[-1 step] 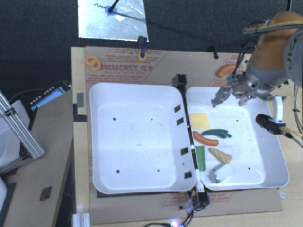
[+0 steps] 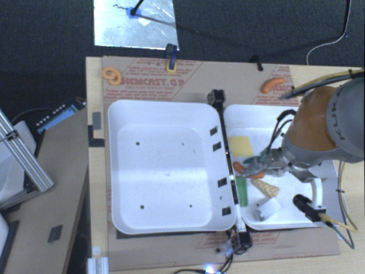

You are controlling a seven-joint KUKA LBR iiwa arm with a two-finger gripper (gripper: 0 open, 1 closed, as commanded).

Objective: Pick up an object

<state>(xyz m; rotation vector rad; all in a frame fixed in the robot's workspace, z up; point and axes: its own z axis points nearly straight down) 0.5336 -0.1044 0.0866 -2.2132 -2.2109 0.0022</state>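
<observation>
Robotics lab: arm (image 2: 328,124), 2 bins (image 2: 165,119), cables (image 2: 336,33).

Red print on the board under the bins

The brown board (image 2: 154,76) beneath the two white bins carries red lettering at about 12 o'clock from the left bin (image 2: 165,164); the large line looks like "HEMCAST", though its first letters are unclear. Smaller red lines above and below it, and more red print near the board's 1 o'clock and 6 o'clock edges, are too small to read.

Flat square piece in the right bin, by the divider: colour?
Pale yellow flat square piece, seen in the camera view.
</observation>
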